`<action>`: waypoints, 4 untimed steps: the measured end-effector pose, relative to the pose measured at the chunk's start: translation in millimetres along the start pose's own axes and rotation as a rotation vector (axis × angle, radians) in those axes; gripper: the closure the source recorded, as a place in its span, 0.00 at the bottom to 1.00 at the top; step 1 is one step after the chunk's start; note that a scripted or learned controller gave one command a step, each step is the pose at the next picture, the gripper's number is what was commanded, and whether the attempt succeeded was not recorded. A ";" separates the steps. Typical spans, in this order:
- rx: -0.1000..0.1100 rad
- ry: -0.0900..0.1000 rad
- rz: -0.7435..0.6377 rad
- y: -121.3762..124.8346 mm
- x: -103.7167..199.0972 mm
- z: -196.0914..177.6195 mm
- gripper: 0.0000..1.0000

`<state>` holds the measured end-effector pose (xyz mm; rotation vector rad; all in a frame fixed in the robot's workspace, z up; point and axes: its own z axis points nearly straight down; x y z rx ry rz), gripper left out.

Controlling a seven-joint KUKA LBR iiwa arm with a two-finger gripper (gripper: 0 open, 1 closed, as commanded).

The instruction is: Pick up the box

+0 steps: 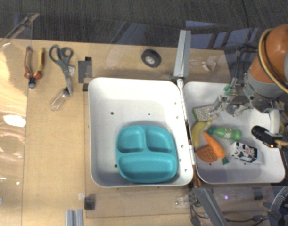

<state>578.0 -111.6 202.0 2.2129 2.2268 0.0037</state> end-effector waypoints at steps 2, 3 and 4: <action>-0.015 -0.002 -0.131 36.9 11.4 101.6 1.00; -0.003 0.000 0.056 44.2 76.9 16.1 1.00; -0.001 0.002 0.166 -32.3 144.5 9.7 1.00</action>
